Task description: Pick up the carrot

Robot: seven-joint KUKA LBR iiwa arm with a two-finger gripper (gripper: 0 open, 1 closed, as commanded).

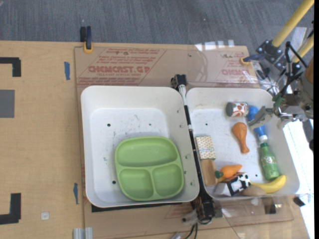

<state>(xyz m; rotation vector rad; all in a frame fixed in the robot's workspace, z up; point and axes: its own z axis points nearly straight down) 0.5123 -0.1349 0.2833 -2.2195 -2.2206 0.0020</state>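
My gripper (279, 106) at right bin (219, 101) edge — fingers unclear, grip unknowable. Carrot (230, 172) lies roughly left-right — green top left, partly hidden.

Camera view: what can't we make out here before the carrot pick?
- Gripper, camera view: cluttered by cables at the right edge; finger state unreadable.
- Carrot: its leafy end is tucked against a brown block; the contact can't be judged.
- Small black-and-white toy: too small to identify.
- Banana: its left end is blurred against the bin wall.
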